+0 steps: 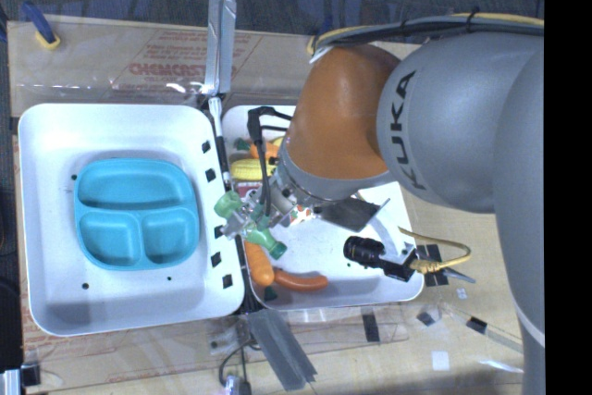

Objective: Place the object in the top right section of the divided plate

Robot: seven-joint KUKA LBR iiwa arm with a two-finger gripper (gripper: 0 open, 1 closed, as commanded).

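My gripper (248,219) works the right bin's (393,287) left edge; grip state unclear. I'd confirm a hold before crossing to the divided plate (137,210).

One fixed camera, mounted above the bench (111,51), looking down at a slant. The frame takes in both white bins side by side: left bin (46,199) in full, with the blue divided plate (137,210) in it, right bin (388,287) partly hidden. Bench top runs toward the upper edge, dark floor beyond it. The arm (444,116) enters from the right and sits close under the lens, so it looks large and covers much of the right bin.
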